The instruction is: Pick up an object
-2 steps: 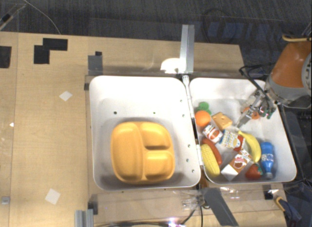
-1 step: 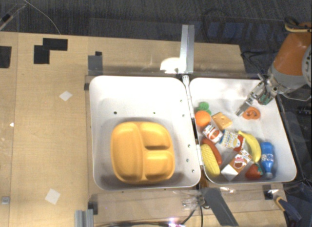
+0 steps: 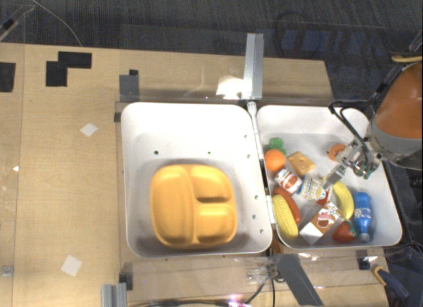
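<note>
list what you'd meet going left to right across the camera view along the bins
yellow divided tray → orange → corn cob → banana → blue bottle

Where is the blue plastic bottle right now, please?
In the camera view, the blue plastic bottle lies near the right bin's lower right corner, just right of the yellow banana.
</note>
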